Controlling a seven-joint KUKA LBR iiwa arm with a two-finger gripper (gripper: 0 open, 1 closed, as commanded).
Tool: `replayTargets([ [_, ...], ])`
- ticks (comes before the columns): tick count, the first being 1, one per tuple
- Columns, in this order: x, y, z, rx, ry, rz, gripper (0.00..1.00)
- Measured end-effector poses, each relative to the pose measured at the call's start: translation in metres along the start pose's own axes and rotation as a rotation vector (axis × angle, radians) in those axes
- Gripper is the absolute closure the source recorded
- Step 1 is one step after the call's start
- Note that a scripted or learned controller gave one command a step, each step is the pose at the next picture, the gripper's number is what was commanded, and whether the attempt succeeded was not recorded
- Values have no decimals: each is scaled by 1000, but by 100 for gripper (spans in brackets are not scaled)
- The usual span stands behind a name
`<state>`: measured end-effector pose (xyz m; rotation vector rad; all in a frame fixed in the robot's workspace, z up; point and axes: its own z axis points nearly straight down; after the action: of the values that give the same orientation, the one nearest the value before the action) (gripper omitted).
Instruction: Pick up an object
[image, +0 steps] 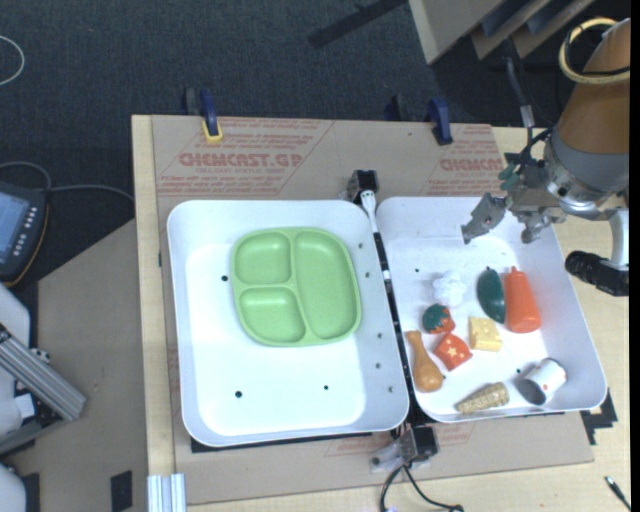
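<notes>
Two shallow white bins sit side by side on a bench topped with brown board. The grey arm (600, 110), with its orange band just above the wrist, leans in over the far right corner of the right bin (590, 345), its wrist angled down and toward the left. The gripper (507, 222) hangs above the bare far part of that bin, its two fingers spread apart with nothing between them: one fingertip (478, 222) points toward the bin's far left, the other sits nearer the right wall. It touches none of the objects.

Red print on the board reads "CHEMCAST G.P" (240, 160) beyond the left bin, and a partly hidden repeat of the same word shows beyond the right bin. Two blue clamps (208, 112) grip the board's far edge.

All the loose objects lie in the near half of the right bin: an orange carrot (521, 300) touching a dark green vegetable (490, 292), a crumpled white piece (451, 289), a small red and green fruit (437, 319), a red tomato-like piece (453, 351), a yellow cheese block (486, 334), a tan squash (424, 364) by the left wall, a beige cone (483, 398) at the near edge, and a white cup (543, 379) on its side in the near right corner.

The left bin (200, 380) holds a pale green divided plate (296, 286) toward its far side.
</notes>
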<state>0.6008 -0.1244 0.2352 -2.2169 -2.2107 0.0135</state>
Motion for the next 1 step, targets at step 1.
replayTargets([
  [1,0,2,-8,-14,-2,-3,0],
])
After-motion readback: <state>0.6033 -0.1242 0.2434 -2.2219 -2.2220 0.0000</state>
